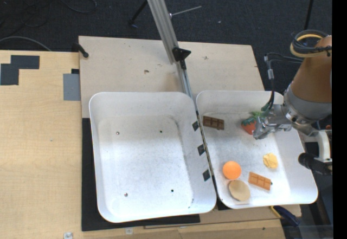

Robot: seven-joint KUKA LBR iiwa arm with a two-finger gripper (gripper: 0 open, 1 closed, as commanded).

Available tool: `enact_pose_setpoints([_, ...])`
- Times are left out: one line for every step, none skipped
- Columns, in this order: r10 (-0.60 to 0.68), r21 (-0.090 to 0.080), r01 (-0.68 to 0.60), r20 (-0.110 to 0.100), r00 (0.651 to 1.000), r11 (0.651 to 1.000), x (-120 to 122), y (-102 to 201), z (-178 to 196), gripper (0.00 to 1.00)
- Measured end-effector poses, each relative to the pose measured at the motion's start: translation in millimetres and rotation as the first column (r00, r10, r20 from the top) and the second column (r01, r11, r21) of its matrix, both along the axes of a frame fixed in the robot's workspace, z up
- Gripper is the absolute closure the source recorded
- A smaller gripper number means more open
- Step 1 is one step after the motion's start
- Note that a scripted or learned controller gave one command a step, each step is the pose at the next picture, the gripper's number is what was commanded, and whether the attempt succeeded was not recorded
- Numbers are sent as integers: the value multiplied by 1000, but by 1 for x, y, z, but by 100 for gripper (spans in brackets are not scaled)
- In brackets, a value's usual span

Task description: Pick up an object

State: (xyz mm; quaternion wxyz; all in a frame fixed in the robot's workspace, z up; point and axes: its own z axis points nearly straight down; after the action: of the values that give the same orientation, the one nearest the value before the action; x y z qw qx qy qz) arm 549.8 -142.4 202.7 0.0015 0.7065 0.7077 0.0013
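Observation:
In the right bin (303, 192) lie a brown chocolate bar (213, 122), an orange ball (232, 169), a tan round piece (239, 191), an orange wafer (259, 181), a yellow lump (270, 161) and a red and green toy (250, 123). My gripper (262, 127) reaches in from the right, low over the bin's upper middle, right against the red and green toy. The gripper body partly covers that toy.
The left bin (108, 140) sits beside the right one, with black clips (201, 149) along the shared rim. A slanted metal rail (162, 21) rises behind the bins. The arm's orange band (313, 78) stands at the right edge.

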Motion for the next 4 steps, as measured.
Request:
enact_pose_setpoints([2, 0, -2, -6, 1000, 1000, 0, 0, 49, 100])
enact_pose_setpoints([3, 3, -3, -7, 1000, 1000, -1, 46, 54, 100])
enact_pose_setpoints([3, 4, -3, -10, 1000, 1000, 8, 105, 45, 100])
enact_pose_setpoints([1, 3, -1, -11, 1000, 1000, 8, 147, 40, 100])
